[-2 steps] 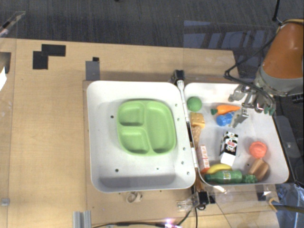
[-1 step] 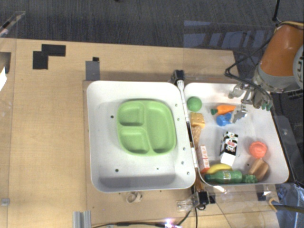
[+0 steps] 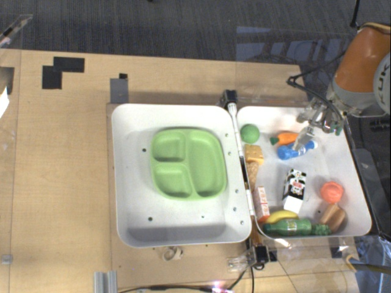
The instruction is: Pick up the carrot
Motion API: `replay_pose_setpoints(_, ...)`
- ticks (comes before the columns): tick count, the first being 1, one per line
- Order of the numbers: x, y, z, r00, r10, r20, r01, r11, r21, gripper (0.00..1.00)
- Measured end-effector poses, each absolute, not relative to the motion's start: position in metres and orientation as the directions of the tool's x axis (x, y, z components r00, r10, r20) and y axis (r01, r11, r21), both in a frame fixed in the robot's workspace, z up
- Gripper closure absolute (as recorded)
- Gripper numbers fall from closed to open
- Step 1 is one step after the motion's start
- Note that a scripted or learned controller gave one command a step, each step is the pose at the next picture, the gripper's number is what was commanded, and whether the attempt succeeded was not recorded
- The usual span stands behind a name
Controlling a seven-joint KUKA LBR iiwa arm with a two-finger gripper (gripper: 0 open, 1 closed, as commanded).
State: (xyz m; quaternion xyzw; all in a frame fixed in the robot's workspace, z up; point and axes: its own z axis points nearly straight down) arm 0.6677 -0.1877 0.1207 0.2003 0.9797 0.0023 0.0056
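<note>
On your table (image 3: 61, 182) sit two bins; the right bin (image 3: 354, 182) holds the clutter. The end effector (image 3: 305, 136) hangs at its far side, just over the blue toy (image 3: 293, 151) — whether it is open or closed you cannot tell. The carrot (image 3: 285, 138) lies beside it: likely light, rigid, slick plastic — take it across its orange middle.

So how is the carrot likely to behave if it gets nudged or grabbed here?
The carrot looks like a small, stiff toy, so it should hold its shape. Its tapered, rounded form may roll or pivot on the smooth right bin floor. It lies right beside the blue object, close to the end effector, so a grab may knock that too.
</note>
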Motion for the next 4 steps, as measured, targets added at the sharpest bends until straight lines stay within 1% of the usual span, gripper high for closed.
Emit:
replay_pose_setpoints(1,0.666,-0.175,0.109,-0.902,0.431,-0.022,0.431,0.902,-0.009,0.0)
replay_pose_setpoints(2,0.666,-0.164,0.108,-0.837,0.547,-0.026,0.547,0.837,-0.012,0.0)
replay_pose_setpoints(3,0.666,-0.164,0.108,-0.837,0.547,-0.026,0.547,0.837,-0.013,0.0)
replay_pose_setpoints(4,0.667,-0.209,0.233,-0.832,0.554,-0.027,0.554,0.833,0.007,0.0)
